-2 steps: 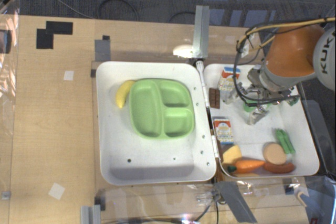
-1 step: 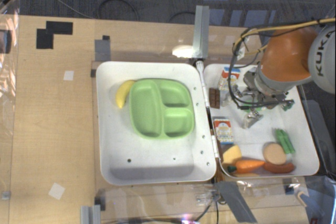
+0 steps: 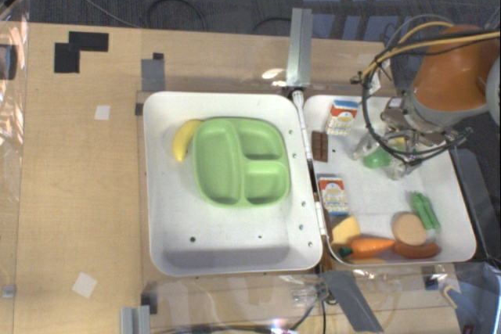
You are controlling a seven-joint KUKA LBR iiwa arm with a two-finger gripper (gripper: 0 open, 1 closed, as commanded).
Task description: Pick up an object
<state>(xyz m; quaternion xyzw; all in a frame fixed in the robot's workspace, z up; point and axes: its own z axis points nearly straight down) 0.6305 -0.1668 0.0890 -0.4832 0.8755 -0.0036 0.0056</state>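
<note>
My gripper (image 3: 398, 146) hangs low over the upper middle of the right bin (image 3: 462, 192), under the orange band of the arm (image 3: 450, 78) and its looped cables. A small green object (image 3: 377, 159) lies just left of and below the gripper; I cannot tell whether they touch. A small red and white carton (image 3: 342, 116) lies at the bin's top left, and a second carton (image 3: 334, 193) lies lower at the left. A brown chocolate bar (image 3: 319, 145) rests against the left wall.
Along the right bin's front lie a yellow cheese wedge (image 3: 345, 229), an orange carrot (image 3: 371, 246), a round bun (image 3: 409, 228), a brown sausage (image 3: 417, 250) and a green pod (image 3: 423, 211). The left bin (image 3: 172, 246) holds a green divided plate (image 3: 239, 161) and a banana (image 3: 185, 138).
</note>
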